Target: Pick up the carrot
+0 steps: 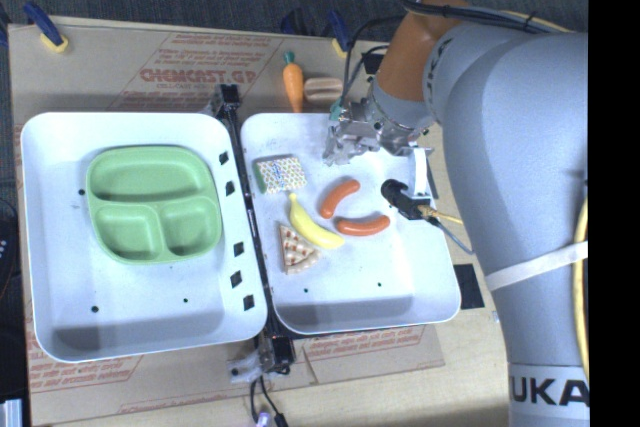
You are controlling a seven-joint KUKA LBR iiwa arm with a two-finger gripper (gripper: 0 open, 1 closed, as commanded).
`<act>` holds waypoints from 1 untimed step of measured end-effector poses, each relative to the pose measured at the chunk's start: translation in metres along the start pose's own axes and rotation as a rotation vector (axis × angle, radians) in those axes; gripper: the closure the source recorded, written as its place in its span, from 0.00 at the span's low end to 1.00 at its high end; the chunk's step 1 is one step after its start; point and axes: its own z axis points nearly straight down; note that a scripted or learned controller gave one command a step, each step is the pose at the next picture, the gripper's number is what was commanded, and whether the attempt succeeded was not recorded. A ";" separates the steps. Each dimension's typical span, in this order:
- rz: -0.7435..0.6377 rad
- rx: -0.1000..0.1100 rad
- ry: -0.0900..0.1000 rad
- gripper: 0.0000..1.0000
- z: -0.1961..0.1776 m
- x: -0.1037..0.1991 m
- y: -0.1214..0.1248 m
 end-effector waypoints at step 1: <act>0.028 0.006 -0.001 1.00 -0.081 0.014 -0.010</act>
